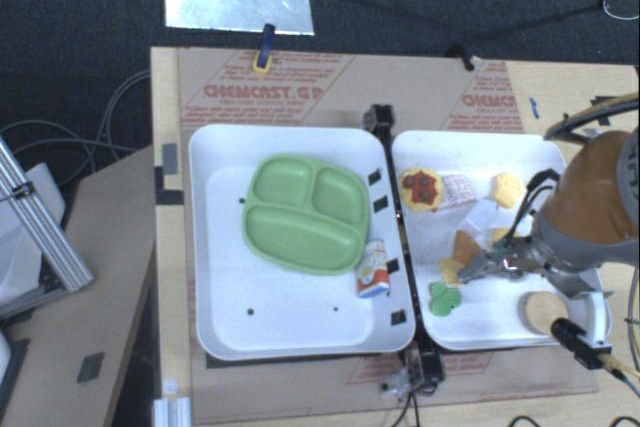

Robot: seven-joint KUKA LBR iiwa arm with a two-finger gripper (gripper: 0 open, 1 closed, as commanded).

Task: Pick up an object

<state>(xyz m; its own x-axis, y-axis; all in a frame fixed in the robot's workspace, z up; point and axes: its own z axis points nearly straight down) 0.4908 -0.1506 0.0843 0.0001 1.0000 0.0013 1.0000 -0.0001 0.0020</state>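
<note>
The right bin (478,141) holds several small toys. A red and yellow pizza piece (421,189) lies at its back left, beside a clear wrapper (459,187). A yellow corn piece (507,187) sits further right. An orange wedge (465,243) and a small yellow piece (452,270) lie near the middle, and a green leafy piece (444,297) lies at the front. My gripper (486,265) is low in this bin, just right of the orange wedge and the yellow piece. I see nothing lifted.
In the left bin (205,245) sit a green divided plate (305,215) and a small red and white can (373,268) against the right wall. A tan disc (537,312) lies at the right bin's front right, under the arm (600,205).
</note>
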